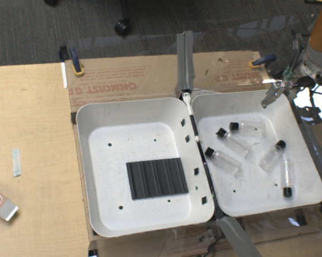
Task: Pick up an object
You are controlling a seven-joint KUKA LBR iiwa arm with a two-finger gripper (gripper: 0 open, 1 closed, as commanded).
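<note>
Vials: several clear ones with black caps, lying loose on the floor of the right bin, below and left of the pincer. Pincer sits over that bin's upper right corner, apart from every vial; whether it is wide or narrow cannot be told. Nearest vial lies down-left of it, nothing between. Further left, the left bin holds a dark ribbed block. Cardboard up-left reads mirrored, roughly "CHEMCYST".
</note>
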